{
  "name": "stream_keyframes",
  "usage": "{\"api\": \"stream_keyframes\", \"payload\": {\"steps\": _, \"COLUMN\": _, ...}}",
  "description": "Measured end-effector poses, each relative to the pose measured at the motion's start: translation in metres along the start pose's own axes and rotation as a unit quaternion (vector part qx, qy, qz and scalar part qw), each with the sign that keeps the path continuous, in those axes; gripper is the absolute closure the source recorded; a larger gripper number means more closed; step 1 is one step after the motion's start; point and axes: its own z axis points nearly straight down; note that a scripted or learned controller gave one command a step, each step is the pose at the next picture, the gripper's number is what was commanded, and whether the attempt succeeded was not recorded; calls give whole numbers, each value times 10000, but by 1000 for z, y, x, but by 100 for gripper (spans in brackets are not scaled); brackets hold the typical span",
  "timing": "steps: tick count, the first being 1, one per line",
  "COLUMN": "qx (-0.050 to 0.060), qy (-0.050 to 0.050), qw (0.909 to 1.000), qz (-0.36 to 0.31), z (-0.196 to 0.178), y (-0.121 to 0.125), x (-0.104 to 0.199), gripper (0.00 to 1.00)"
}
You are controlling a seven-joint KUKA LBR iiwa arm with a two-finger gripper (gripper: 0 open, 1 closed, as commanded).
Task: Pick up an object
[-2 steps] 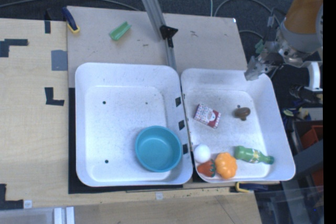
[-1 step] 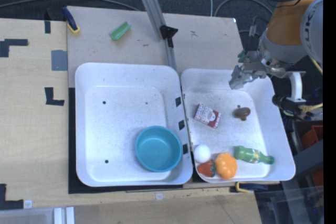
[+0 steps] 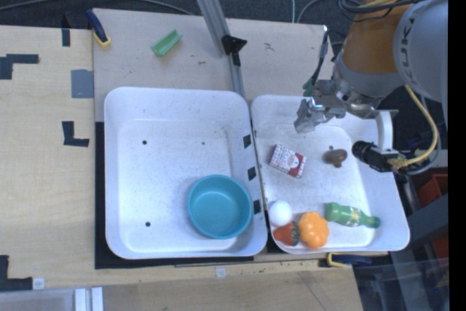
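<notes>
My gripper hangs over the back of the right bin, its metal fingers pointing down with nothing visibly between them. Below it, slightly left, lies a small red and white carton. A brown lump rests to the carton's right. Along the bin's front edge lie a white egg-like ball, a red piece, an orange pepper-like toy and a green bottle on its side.
The left bin holds a blue bowl near its front right corner. A slanted metal pole crosses the bench behind the bins. A green block and a blue-yellow clamp lie on the back bench.
</notes>
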Motion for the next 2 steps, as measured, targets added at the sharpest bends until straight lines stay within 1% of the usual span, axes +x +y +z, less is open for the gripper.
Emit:
{"api": "stream_keyframes", "payload": {"steps": 1, "qx": -1, "qy": -2, "qw": 10000, "qz": 2, "z": -8, "y": -19, "x": 44, "gripper": 100}}
{"api": "stream_keyframes", "payload": {"steps": 2, "qx": 3, "qy": -1, "qw": 10000, "qz": -5, "z": -7, "y": -34, "x": 102, "gripper": 100}}
